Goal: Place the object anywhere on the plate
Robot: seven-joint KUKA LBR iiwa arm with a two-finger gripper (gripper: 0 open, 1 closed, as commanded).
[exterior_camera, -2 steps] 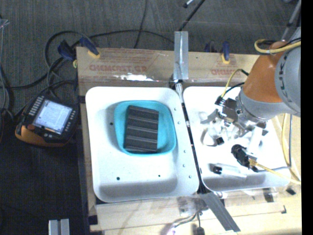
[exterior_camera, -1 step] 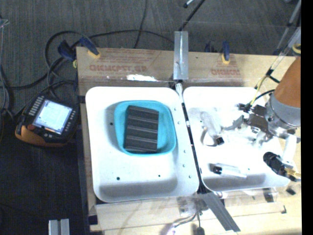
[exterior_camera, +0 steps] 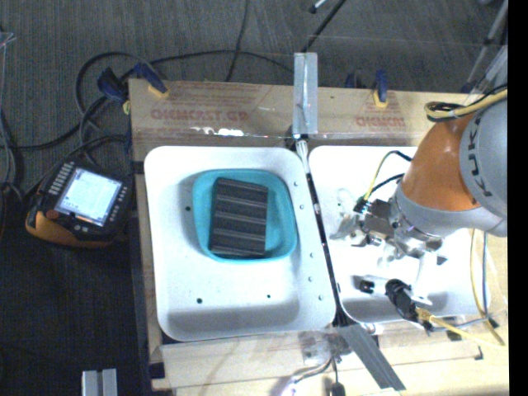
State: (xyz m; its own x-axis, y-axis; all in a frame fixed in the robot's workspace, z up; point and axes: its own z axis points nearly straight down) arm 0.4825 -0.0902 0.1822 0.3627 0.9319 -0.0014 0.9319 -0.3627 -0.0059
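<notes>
Block (exterior_camera: 240, 216) already lies on plate (exterior_camera: 283, 221); hand (exterior_camera: 369, 236) — grip state cannot be told — should lift away vertically.

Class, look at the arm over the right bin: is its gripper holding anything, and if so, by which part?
It cannot be told. The gripper hangs low in the right bin, its tips hidden beneath the wrist. The dark ridged block lies on the blue plate.

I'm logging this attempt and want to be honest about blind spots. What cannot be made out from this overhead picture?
- Gripper: the grey arm with its orange band covers it from above, so finger state and any held thing are hidden.
- Right white bin: the arm hides much of its floor.
- Dark ribbed rectangular object on the turquoise plate in the left white bin: material too blurred to tell.
</notes>
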